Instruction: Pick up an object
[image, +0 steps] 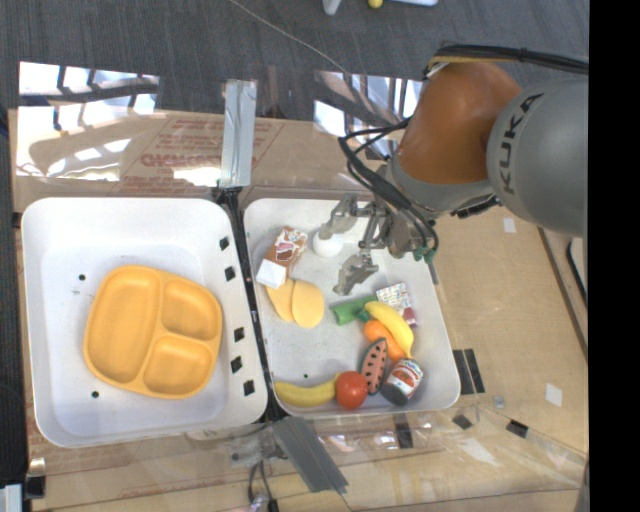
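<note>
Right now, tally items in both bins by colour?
Yellow or orange: 5, tray, two slices, two bananas
Red: 2, tomato, jar
Green: 1, piece
White: 1, round item
Mixed or unclear: 4
Total: 13

Matt white plastic bins (50, 300); smooth yellow plastic tray (150, 330), faintly glossy. Glossy plastic toy foods: banana (303, 393), tomato (351, 390). Brushed metal gripper (360, 245). Shiny orange band (455, 120) over matt grey arm casing (555, 150). Dull brown cardboard (180, 140) with grey tape (236, 130).
</note>
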